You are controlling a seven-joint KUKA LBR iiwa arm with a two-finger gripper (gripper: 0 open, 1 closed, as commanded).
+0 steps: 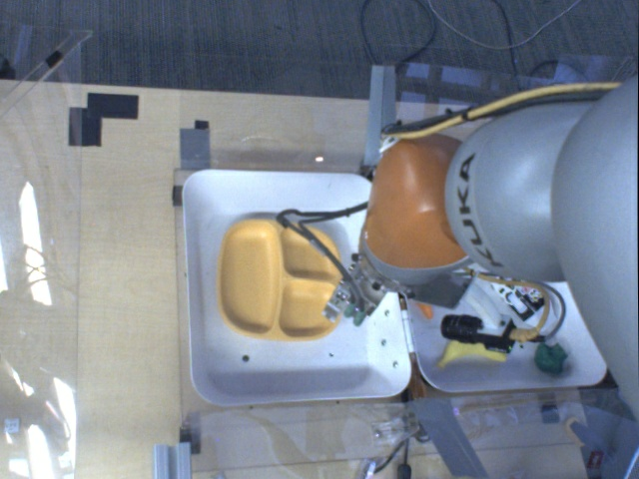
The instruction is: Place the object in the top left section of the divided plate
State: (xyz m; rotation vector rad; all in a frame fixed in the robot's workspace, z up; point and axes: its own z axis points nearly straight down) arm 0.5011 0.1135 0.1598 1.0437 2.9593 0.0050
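A yellow divided plate [262, 277] lies in the left bin [215, 367]; it has one long section on the left and two smaller ones on the right. My gripper [345, 303] hangs over the plate's right rim, beside the lower right section. A small green bit [356, 315] shows at its tip, and I cannot tell whether that is a held object. The grey and orange arm [419, 218] hides the bin's right side.
The right bin [589, 372] holds a yellow object [467, 354], a green object [551, 358] and a small orange piece [424, 310], partly under the arm. A dark speck [245, 358] lies on the left bin's floor.
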